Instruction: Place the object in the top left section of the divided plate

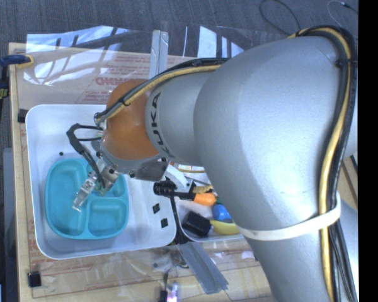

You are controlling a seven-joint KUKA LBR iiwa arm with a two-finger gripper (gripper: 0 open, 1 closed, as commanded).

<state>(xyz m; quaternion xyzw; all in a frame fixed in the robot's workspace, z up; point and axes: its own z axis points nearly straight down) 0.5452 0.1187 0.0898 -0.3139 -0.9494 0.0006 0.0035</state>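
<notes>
End effector [87,190] low over the turquoise divided plate [63,216], near its central ridge; finger state impossible to tell. Orange, blue and yellow objects [215,214] heaped right of plate.

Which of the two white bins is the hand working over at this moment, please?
The left bin, the one holding the blue divided plate. The hand hangs over that plate, while the right bin holds the small orange, blue, yellow and black items.

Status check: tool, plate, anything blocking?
Tool low over the teal divided plate, near its middle divider. Grip state and held object: cannot tell. Arm hides most of the right bin; small items at its edge.
</notes>
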